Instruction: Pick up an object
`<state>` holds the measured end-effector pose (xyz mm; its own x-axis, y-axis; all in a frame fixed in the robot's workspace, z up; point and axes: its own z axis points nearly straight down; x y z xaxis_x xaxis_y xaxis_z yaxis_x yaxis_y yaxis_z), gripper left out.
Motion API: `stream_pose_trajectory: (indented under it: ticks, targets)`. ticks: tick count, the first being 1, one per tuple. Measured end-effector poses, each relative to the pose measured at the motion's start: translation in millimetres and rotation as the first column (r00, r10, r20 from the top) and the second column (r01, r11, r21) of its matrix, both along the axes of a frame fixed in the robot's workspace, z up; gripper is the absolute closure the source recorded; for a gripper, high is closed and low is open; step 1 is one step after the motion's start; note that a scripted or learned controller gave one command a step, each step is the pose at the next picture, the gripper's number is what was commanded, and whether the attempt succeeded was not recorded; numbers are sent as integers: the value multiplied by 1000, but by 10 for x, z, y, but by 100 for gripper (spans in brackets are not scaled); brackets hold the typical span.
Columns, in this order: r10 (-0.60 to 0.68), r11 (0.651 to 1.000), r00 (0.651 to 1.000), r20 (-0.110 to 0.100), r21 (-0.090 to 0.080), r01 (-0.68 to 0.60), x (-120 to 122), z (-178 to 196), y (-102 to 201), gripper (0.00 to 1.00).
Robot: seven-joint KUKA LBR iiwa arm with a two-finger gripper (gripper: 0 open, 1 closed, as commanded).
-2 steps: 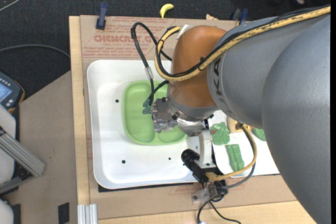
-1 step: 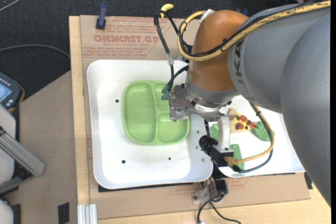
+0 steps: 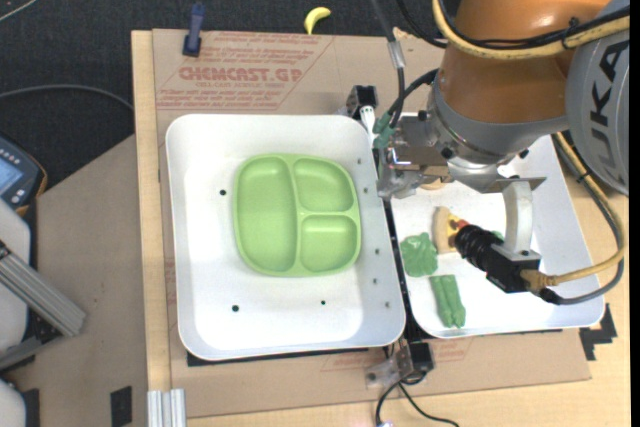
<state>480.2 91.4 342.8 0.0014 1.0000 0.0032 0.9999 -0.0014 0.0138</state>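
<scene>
A green three-compartment plate [image 3: 297, 214] lies in the left white bin [image 3: 200, 295]. In the right white bin [image 3: 560, 310] I see a light green lump [image 3: 419, 255], a darker green pod-shaped piece [image 3: 449, 299] toward the front, and a small cream and red item [image 3: 447, 221]. The arm's orange and grey wrist [image 3: 500, 55] hangs over the right bin and covers the gripper. A black fitting [image 3: 495, 258] with a yellow cable sits just right of the cream item.
The bins rest on a cardboard sheet [image 3: 250, 70]. A blue clip [image 3: 192, 29] and a yellow banana-shaped toy [image 3: 316, 18] lie at its far edge. Cables run behind the arm and along the bench front. A grey device sits at the left edge.
</scene>
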Motion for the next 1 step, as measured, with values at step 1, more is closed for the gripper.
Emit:
stream_pose_trajectory:
  ticks: [1]
  targets:
    - [-3,1000,1000,-17,-6,3,692,-631,-263,100]
